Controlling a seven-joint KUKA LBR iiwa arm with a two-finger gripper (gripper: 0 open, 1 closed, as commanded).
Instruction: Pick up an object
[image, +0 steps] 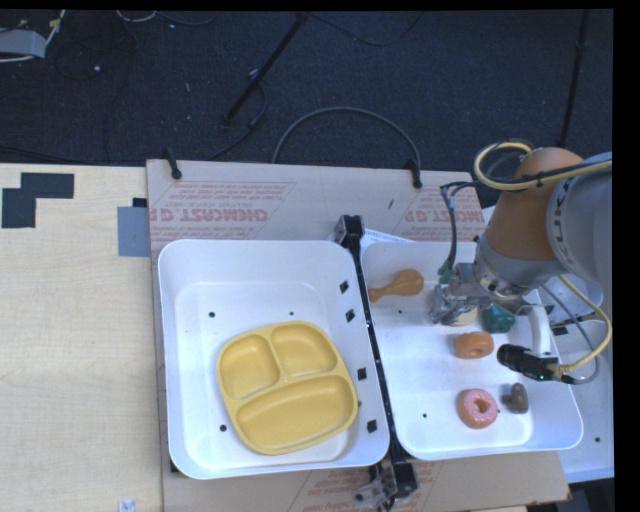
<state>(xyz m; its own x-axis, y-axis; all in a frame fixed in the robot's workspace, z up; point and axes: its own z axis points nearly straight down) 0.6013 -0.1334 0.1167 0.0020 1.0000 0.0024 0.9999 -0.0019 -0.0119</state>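
Note:
My gripper (452, 304) hangs low over the upper middle of the right bin (420, 440), under the grey arm with its orange band (525, 215). Right beneath it lies a small pale object (463, 317), partly hidden by the gripper. A teal piece (497, 320) sits just to its right. To its left lies a brown drumstick-shaped toy (398, 285). An orange lump (474, 345) is just below the gripper, and a pink donut (478, 408) and a small brown piece (516, 398) lie nearer the front.
The left bin (190, 300) holds a yellow divided plate (288, 385). A black divider (362, 320) runs between the bins. Cables and a black fitting (528, 361) hang from the arm over the right bin's right side.

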